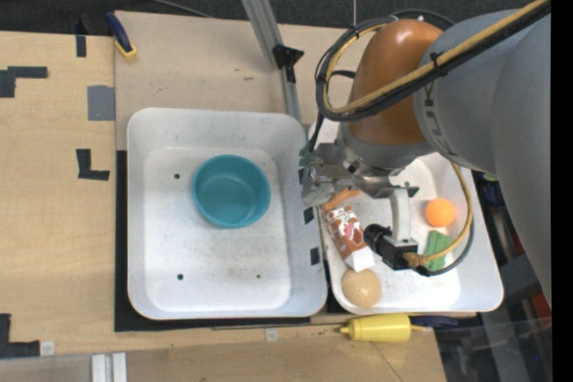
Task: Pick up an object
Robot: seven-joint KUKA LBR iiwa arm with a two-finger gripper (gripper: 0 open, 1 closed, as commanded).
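Observation:
My gripper (324,184) hangs low over the left side of the right bin (479,286), under the orange wrist band. Right below it lies a brown and red tube with a white cap (345,233), its upper end touching or just under the gripper. A tan round object (361,287) sits at the tube's lower end. An orange ball (440,212) and a green piece (436,246) lie further right in the same bin. A teal bowl (232,190) stands in the left bin (161,282).
A yellow object (380,328) lies on the bench just in front of the right bin. A slanted grey metal pole (260,4) rises behind the bins. The arm covers the back half of the right bin.

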